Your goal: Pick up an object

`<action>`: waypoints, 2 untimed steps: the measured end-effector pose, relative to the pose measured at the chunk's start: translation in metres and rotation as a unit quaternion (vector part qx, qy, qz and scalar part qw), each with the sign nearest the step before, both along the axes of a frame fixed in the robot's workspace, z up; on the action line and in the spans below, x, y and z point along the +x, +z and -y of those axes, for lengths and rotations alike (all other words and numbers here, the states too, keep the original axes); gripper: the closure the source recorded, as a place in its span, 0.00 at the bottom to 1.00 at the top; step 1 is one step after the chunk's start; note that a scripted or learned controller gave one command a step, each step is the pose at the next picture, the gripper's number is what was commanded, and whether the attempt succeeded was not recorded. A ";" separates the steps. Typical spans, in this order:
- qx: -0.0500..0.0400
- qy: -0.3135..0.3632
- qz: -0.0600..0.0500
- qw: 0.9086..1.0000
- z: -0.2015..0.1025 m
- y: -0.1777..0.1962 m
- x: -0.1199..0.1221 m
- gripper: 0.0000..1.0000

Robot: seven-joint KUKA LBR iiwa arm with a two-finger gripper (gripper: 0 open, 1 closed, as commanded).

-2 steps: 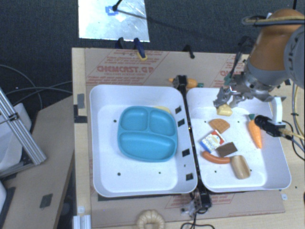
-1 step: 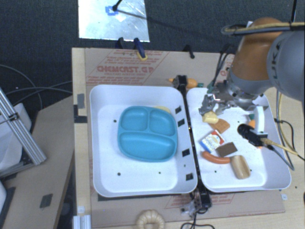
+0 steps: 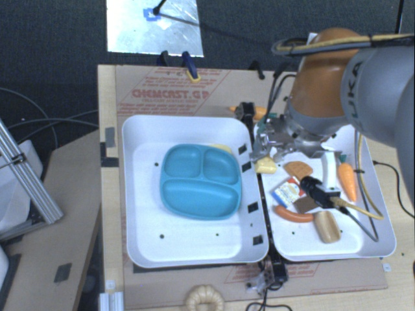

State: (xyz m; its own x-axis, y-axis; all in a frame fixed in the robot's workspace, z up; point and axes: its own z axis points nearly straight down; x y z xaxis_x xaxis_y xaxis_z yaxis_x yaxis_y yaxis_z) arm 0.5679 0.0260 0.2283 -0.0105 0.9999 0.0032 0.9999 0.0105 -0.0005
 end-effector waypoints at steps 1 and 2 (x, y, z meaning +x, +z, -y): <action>-0.001 -0.001 -0.001 1.000 -0.046 -0.006 -0.018 1.00; -0.001 -0.005 0.001 1.000 -0.042 0.004 -0.025 1.00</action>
